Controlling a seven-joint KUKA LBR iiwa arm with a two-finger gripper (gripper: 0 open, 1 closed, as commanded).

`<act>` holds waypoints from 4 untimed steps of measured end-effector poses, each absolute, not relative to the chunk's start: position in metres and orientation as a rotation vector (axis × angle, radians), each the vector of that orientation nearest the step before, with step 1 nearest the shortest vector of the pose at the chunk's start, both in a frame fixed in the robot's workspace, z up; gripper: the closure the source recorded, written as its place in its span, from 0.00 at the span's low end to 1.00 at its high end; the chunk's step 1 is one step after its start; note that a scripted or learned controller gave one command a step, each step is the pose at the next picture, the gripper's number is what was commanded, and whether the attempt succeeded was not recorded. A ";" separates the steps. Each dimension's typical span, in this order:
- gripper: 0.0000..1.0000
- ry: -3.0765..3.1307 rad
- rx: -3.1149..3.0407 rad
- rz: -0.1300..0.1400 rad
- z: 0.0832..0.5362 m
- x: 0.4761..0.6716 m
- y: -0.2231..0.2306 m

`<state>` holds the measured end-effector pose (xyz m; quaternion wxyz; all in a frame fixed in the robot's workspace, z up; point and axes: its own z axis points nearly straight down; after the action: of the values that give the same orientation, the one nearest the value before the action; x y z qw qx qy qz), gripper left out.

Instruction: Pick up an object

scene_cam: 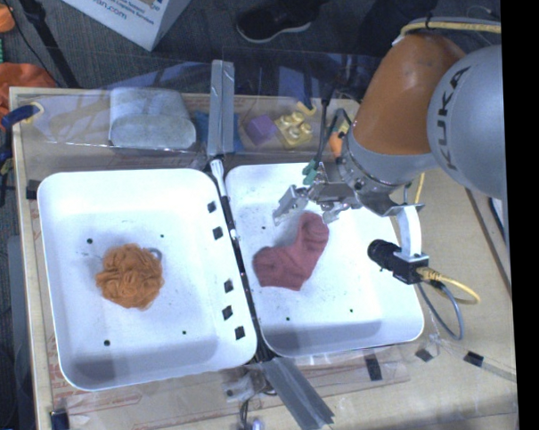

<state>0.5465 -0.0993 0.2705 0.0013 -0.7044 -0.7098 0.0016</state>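
Red sock [293, 253] slants lower-left to upper-right

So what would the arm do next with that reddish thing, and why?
Probably a short drop straight down, then closing. The gripper sits at the upper end of the dark red sock-like cloth in the right bin, and the cloth looks to be lying flat on the bin floor, not lifted. The orange yarn clump lies far off in the left bin.
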 end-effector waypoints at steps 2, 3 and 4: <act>0.00 -2.008 -2.416 0.001 0.092 0.583 -0.173; 1.00 -2.013 -2.411 0.003 0.102 0.583 -0.173; 0.00 -2.013 -2.412 0.003 0.102 0.583 -0.173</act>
<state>0.5828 -0.1729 0.1019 0.0002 -0.7677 -0.6408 0.0010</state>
